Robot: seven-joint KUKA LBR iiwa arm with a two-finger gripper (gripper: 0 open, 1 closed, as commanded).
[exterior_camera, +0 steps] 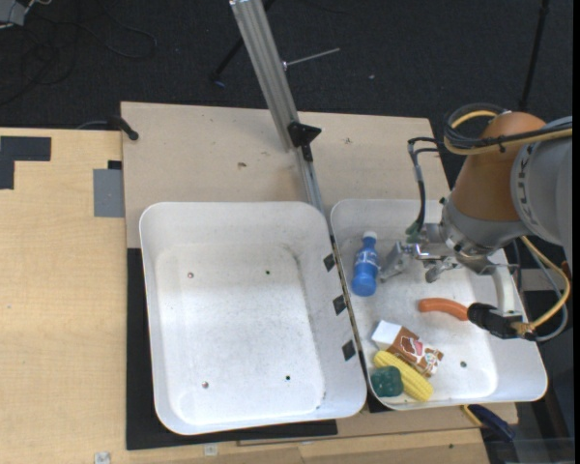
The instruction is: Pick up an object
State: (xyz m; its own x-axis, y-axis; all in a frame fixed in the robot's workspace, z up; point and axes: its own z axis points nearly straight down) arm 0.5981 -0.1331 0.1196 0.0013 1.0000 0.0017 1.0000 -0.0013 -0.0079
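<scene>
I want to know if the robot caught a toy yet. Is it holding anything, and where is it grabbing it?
Nothing is held. The gripper hangs over the right bin, between the blue bottle and the orange carrot, with nothing between its fingers.

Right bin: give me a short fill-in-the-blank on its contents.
1. The bottle lying in the right bin is coloured ____.
2. The carrot is coloured ____.
3. The corn cob lies near the bin's ____ edge.
4. The hand hovers over the ____ bin.

Missing words: blue; orange; front; right
</scene>
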